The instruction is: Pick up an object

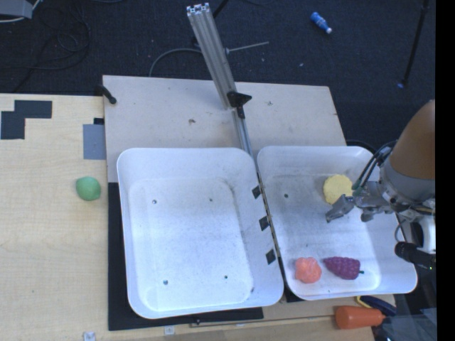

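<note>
Hovering over the right bin, gripper spread wide, gripping nothing; lemon sitting just up-left of it, nearly touching one finger.

The gripper hangs over the right bin, just beside a yellow ball. A pink lump and purple grapes lie near that bin's front edge. A green ball rests on the bench left of the left bin.

Grey arm with orange band entering from right, tool low, pointing left
</note>
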### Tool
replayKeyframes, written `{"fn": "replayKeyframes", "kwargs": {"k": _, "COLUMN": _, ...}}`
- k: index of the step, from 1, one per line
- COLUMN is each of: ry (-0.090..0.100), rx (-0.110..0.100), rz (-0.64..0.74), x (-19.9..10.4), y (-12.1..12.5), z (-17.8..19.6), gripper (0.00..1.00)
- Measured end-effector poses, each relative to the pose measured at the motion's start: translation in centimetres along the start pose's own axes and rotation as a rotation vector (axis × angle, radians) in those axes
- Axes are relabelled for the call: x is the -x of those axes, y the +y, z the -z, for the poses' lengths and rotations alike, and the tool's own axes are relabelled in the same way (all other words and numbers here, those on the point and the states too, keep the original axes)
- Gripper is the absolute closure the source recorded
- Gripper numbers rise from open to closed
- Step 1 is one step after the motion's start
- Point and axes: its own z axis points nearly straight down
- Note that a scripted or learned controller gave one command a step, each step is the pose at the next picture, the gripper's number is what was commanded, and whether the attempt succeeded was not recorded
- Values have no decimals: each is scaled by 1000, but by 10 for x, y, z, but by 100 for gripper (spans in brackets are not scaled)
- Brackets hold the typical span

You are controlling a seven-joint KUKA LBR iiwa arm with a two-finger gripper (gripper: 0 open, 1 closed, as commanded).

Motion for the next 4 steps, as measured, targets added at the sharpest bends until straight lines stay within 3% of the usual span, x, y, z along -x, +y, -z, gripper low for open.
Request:
{"fn": "replayKeyframes", "kwargs": {"k": 1, "ry": 0, "rx": 0, "rz": 0, "x": -1, "y": -1, "z": -53, "gripper": 0}}
{"fn": "replayKeyframes", "kwargs": {"k": 2, "ry": -1, "rx": 4, "rz": -2, "x": 1, "y": 0, "z": -40, "gripper": 100}}
{"fn": "replayKeyframes", "kwargs": {"k": 4, "ry": -2, "rx": 8, "rz": -1, "x": -1, "y": -8, "z": 69, "gripper": 100}}
